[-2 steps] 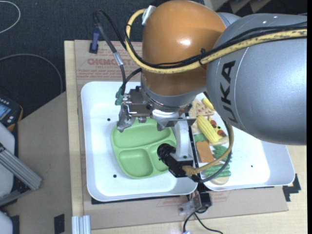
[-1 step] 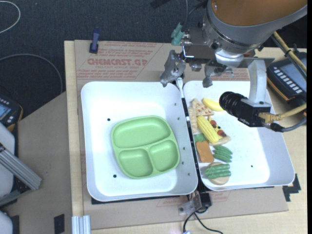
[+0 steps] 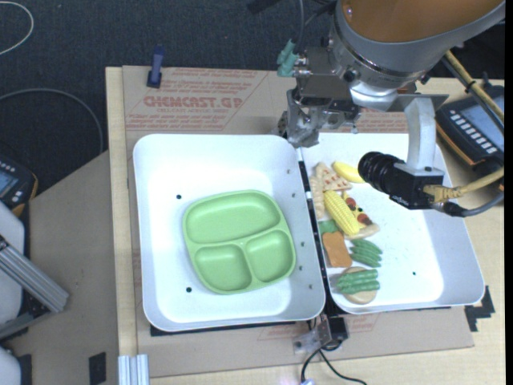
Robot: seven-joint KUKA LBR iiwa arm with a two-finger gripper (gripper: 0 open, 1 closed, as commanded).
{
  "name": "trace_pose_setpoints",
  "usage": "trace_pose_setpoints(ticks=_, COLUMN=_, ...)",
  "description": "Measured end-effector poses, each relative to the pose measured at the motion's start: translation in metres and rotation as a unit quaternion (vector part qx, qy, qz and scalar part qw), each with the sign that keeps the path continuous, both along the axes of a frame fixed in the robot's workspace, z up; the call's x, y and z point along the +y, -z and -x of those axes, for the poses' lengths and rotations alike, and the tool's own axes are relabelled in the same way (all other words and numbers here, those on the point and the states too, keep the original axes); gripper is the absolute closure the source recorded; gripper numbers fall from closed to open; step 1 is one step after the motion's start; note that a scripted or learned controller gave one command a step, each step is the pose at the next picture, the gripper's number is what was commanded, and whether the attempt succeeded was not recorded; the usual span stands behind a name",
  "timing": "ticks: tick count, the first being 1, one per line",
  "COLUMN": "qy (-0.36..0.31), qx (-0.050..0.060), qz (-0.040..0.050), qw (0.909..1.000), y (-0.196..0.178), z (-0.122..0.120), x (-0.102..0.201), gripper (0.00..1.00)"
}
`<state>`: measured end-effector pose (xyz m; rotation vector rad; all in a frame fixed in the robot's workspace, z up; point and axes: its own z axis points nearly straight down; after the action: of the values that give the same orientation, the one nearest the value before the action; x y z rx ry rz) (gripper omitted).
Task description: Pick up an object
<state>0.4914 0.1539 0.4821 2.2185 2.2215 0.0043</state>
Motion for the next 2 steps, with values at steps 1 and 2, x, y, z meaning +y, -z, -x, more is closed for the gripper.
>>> trace_pose_setpoints(ticks=1, qy=0.003, qx=0.004, qz=0.0012, qw=1.0, y=0.095, z=-0.064, x=-0.038, gripper=1.0)
trace_pose_setpoints(ticks=2, qy=0.003, qx=0.005, qz=0.0013, qw=1.0, y=0.198, z=-0.104, x=-0.062, gripper=1.0)
